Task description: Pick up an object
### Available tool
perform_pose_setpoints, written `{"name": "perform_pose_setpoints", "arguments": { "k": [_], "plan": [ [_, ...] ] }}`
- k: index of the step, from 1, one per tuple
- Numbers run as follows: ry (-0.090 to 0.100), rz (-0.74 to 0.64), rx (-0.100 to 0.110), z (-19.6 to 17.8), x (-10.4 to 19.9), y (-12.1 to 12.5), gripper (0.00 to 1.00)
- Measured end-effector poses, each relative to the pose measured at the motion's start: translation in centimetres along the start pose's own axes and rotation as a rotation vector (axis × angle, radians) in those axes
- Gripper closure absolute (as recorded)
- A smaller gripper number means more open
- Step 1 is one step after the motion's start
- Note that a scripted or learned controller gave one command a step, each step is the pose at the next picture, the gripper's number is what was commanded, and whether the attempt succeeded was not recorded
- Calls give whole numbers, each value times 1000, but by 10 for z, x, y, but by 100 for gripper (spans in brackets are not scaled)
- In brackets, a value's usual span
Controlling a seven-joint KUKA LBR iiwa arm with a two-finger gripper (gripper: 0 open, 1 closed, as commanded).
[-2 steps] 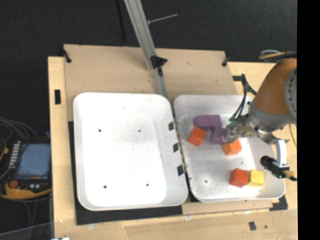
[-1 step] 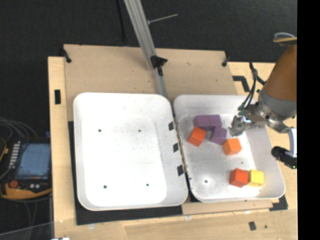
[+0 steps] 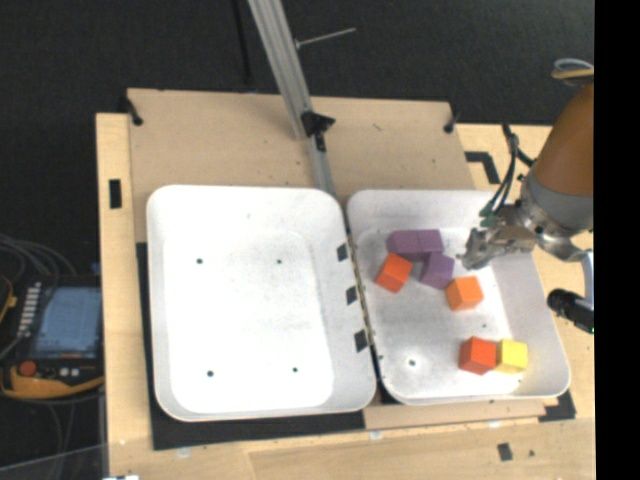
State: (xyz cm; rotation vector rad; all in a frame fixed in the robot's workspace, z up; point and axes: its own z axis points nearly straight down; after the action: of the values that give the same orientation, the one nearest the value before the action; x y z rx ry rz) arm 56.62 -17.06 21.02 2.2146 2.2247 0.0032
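While pincer point(image 3: 478, 251) hovers | orange block point(image 3: 464, 292) just below | apart

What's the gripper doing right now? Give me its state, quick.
Gripper: over the right bin, just above the orange block and beside the purple blocks. Open or closed cannot be told; nothing visibly held.

bench point(image 3: 250, 128) | bears: left bin point(image 3: 165, 298), right bin point(image 3: 530, 308), side by side
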Motion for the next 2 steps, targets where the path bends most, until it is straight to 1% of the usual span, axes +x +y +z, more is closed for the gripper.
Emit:
{"name": "perform_pose_setpoints", "arguments": {
  "k": [2],
  "plan": [
    [2,-2,3,7,96,14,100]
  ]
}}
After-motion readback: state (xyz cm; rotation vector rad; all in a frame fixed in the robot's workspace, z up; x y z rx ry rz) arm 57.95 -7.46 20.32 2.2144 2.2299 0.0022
